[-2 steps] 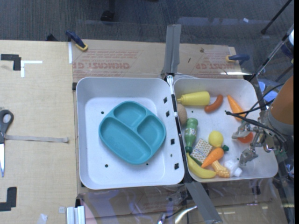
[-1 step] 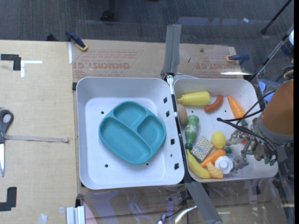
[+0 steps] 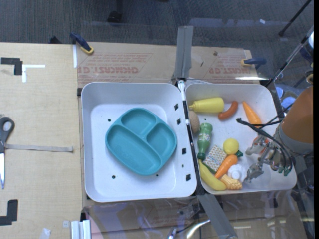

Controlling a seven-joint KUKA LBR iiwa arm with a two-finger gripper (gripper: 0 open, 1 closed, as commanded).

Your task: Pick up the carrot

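The carrot (image 3: pixel 227 165), orange with a green top, lies tilted in the front part of the right bin (image 3: pixel 269 94), between a lemon (image 3: pixel 231 146) and a corn cob (image 3: pixel 232 183). My gripper (image 3: pixel 254 161) hovers just right of the carrot, over the bin's front right area. Its fingers (image 3: pixel 255 173) point left, spread apart with nothing between them. A second orange tapered piece (image 3: pixel 251 113) lies further back in the bin.
The right bin also holds a yellow bottle (image 3: pixel 207 104), a red sausage (image 3: pixel 228 110), a green bottle (image 3: pixel 204 139), a checkered cracker (image 3: pixel 215 157) and a banana (image 3: pixel 210 177). A blue divided plate (image 3: pixel 141 141) sits in the left bin (image 3: pixel 94 183). Cables hang beside the wrist.
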